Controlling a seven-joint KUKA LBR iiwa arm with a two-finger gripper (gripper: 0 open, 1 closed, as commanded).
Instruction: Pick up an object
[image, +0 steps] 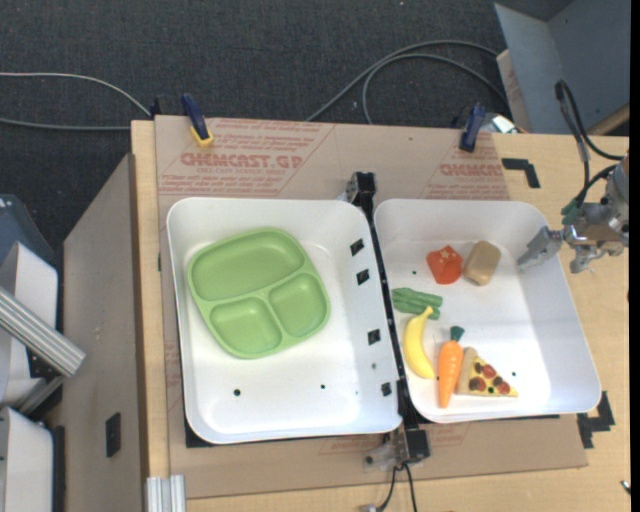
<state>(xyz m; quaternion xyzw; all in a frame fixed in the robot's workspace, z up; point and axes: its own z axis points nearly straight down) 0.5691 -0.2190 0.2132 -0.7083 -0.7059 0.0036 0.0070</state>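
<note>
A dark carpeted floor surrounds the bench, whose top is a brown board printed with red lettering, held at its far edge by two clamps. Cables trail across the floor behind it.

Two white bins sit side by side on the board, touching along a black divider. The left bin holds a green three-compartment tray, set slightly askew in the bin's upper left part.

The right bin holds the small items, all in its left half. A pizza slice lies near the front edge, its tip pointing right. Touching its left side is a carrot, long axis nearly front to back, green top toward the far side and tip toward the front. Just left of it lies a banana, curved, also running roughly front to back. Green beans lie above the banana, running left to right. Farther back sit a red pepper and, just beside it on the right, a tan bread piece.

The gripper hangs over the right bin's far right rim, well apart from every item. Its fingers are spread apart, with nothing between them.
</note>
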